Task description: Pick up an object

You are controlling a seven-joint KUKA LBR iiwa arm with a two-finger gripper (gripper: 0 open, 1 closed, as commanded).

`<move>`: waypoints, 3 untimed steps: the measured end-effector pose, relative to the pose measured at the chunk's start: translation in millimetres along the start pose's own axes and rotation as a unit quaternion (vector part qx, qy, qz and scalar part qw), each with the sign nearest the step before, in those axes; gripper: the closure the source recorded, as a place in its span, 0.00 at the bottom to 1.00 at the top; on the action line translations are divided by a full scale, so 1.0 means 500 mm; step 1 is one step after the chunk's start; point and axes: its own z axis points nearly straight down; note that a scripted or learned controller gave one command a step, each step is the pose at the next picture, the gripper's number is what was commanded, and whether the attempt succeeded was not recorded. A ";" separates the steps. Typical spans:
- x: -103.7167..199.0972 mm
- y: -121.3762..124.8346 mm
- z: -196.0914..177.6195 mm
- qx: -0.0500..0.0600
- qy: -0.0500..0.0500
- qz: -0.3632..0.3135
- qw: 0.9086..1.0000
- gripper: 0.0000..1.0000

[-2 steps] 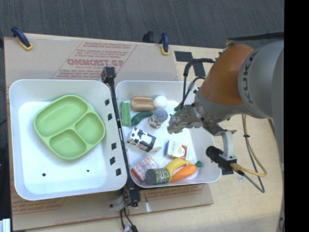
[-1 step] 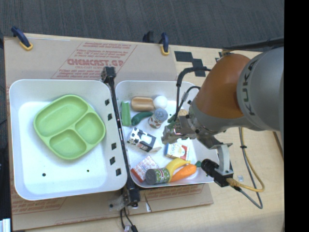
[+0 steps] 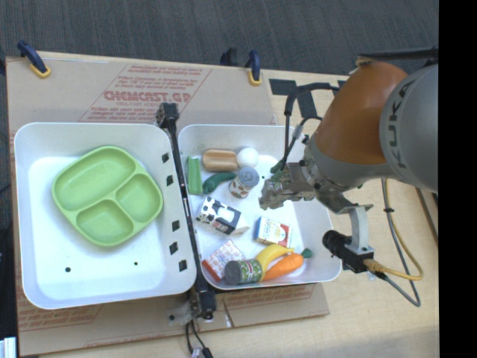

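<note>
Gripper [image 3: 273, 195] above right bin [image 3: 317, 273], finger state cannot be told; crowded jar [image 3: 244, 182] and carton [image 3: 273, 231] risk a glancing, failed grasp

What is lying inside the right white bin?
The right bin holds a bread roll, white ball, carrot, banana and can. The arm covers its right part.

The left bin [image 3: 30, 222] holds a green divided plate [image 3: 108, 195]. The right bin [image 3: 320, 274] carries a bread roll [image 3: 220, 159], white ball [image 3: 247, 156], green pepper [image 3: 216, 181], small can [image 3: 244, 271], banana [image 3: 273, 253] and carrot [image 3: 283, 268]. The gripper [image 3: 272, 194] hangs over the right bin's middle, beside a small jar [image 3: 244, 181].
</note>
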 end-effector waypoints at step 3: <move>0.006 0.048 0.290 -0.006 0.002 -0.001 1.000 0.00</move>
